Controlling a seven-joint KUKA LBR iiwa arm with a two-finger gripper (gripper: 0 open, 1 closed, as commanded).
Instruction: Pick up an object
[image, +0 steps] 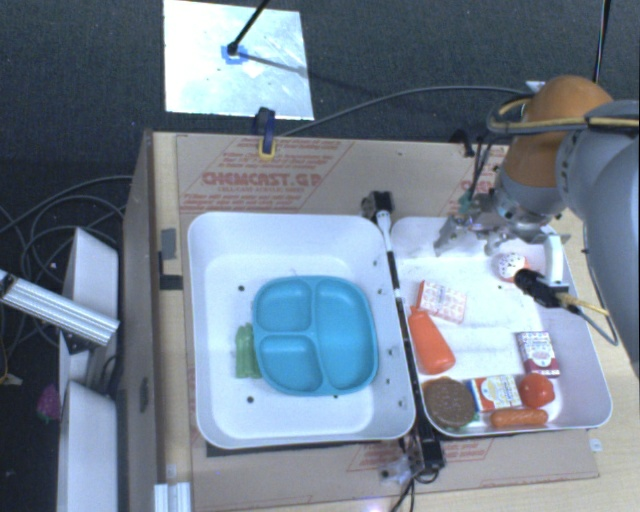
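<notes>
My gripper (470, 236) hangs over the far end of the right bin (600, 400), its fingers spread open with nothing between them. Just to its right lies a small white ball with red dots (509, 265). Nearer the front sit a pink-and-white packet (441, 300), an orange carrot-shaped piece (430, 341), a red box (538, 352), a brown round patty (450, 400), a small carton (497, 390), a red tomato (538, 389) and an orange sausage (518, 418).
The left bin (215, 300) holds a blue divided plate (315, 333) with a green piece (245, 352) at its left side. A divider wall (398, 300) runs between the bins. The grey arm (600, 170) comes in from the right.
</notes>
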